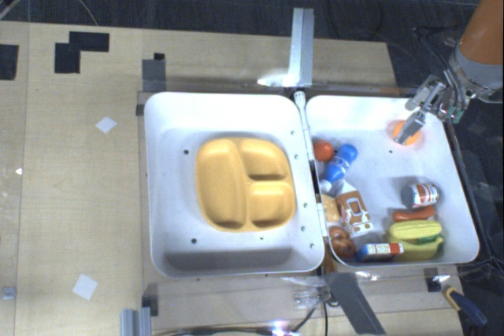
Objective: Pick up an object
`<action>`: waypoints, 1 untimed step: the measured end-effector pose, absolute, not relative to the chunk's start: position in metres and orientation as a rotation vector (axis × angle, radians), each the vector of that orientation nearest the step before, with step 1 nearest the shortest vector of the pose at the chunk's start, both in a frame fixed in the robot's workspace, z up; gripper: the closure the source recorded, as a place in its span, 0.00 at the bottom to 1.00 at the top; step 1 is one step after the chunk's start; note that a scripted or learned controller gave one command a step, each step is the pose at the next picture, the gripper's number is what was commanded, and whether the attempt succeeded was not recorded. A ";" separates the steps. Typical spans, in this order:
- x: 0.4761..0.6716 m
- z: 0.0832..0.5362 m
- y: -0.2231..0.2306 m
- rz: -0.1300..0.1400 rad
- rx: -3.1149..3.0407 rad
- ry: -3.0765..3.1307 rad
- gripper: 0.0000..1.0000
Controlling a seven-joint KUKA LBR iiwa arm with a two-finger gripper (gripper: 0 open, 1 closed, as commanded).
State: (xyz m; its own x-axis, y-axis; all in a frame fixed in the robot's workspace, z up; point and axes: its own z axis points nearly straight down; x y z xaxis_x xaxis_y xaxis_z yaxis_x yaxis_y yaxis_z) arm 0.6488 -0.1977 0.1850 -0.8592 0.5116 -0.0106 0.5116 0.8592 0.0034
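Lying near the right bin's (pixel 441 118) back right corner, an orange piece (pixel 409 131) sits on the white floor with bare room on its left and front. The gripper (pixel 419 112) hangs just above it, coming in from the right rim; whether the orange piece is between its fingers I cannot tell, nor whether the jaws are parted or closed. The arm (pixel 482 51), grey with an orange band, crosses the bin's right edge.

Most other things crowd the bin's front and left. A red ball (pixel 322 149) and a blue bottle (pixel 339 162) lie against the divider wall. Below them a brown box (pixel 353 212) rests near the front left corner. A small can (pixel 423 193) stands toward the right wall, with a yellow corn toy (pixel 416 235) at the front edge and a red-capped tube (pixel 378 250) just beside it. The bin's middle and back are open.

In the left bin (pixel 165 169), a yellow divided tray (pixel 242 182) lies centred, with white floor free all round it.
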 end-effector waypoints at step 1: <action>0.639 0.139 -0.199 0.002 1.488 2.763 0.00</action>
State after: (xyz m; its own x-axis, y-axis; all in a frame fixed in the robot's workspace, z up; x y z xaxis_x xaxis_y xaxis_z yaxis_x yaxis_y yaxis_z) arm 0.6388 -0.1995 0.1393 -0.5503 0.8350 -0.0021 0.8350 0.5503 0.0022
